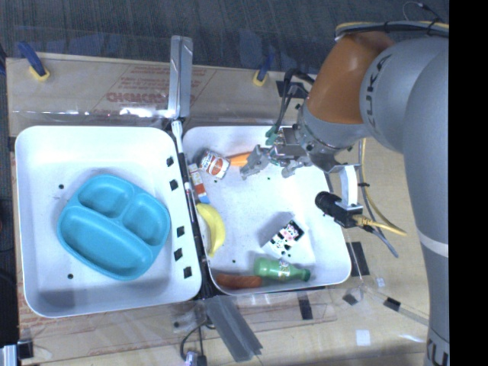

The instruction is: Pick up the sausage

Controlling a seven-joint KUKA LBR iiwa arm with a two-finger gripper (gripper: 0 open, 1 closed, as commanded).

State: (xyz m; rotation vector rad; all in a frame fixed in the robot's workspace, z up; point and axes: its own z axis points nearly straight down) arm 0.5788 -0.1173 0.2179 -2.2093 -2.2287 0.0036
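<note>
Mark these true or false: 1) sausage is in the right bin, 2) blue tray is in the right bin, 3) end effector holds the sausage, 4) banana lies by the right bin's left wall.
1) True. The sausage lies at the right bin's front edge, beside the green bottle.
2) False. The blue tray sits in the left bin.
3) False. The end effector is up near the bin's back, far from the sausage.
4) True. The banana lies along that wall.
</note>
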